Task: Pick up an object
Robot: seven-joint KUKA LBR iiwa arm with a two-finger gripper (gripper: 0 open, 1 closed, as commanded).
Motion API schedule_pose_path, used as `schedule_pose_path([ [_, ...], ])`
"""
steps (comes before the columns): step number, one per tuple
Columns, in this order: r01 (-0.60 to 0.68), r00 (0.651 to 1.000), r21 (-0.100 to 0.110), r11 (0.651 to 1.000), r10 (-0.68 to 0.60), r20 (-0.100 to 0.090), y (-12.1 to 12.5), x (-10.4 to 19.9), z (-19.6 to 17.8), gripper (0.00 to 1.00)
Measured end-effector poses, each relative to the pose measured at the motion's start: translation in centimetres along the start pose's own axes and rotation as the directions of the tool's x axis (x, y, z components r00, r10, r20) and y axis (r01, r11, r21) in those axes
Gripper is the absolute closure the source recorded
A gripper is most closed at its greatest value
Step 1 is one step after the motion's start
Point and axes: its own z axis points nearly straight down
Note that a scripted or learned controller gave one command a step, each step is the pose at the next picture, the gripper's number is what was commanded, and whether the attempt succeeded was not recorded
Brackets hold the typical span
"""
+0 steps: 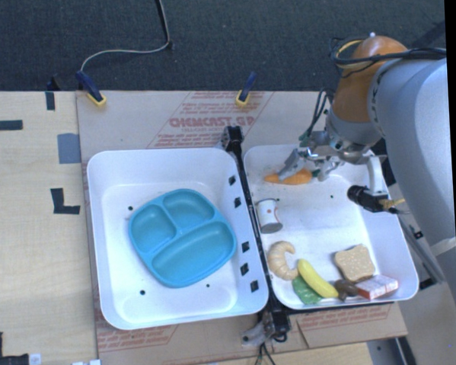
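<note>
Front row: banana (315,279), green piece (303,291), croissant (281,259), bread slice (355,263) and a red-and-white block (377,287), crowded along the near wall of the right bin (383,231).
Mid bin: small grey can (268,215) lying just beside the divider, well apart from the front row.
Left bin: blue sectioned plate (183,235) on the white floor of the left bin (108,222).
Gripper: gripper (311,162) low at the far side of the right bin, directly over the orange piece (289,178).
Jaws: cannot tell whether apart or together; the wrist hides them.
Task object: orange piece, lying flat on the bin floor near the far wall, touching or just under the gripper.
Handling (judged): probably light, smooth moulded toy food, rigid, somewhat slippery, not fragile.
Hold (judged): across its narrow width at mid-length.
</note>
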Motion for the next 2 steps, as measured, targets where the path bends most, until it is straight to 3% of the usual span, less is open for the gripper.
schedule_pose_path([
  [1,0.0,1.0,0.0,1.0,0.0,0.001,1.0,3.0,1.4,0.0],
  [2,-0.003,1.0,0.006,1.0,0.003,0.0,1.3,3.3,3.2,0.0],
])
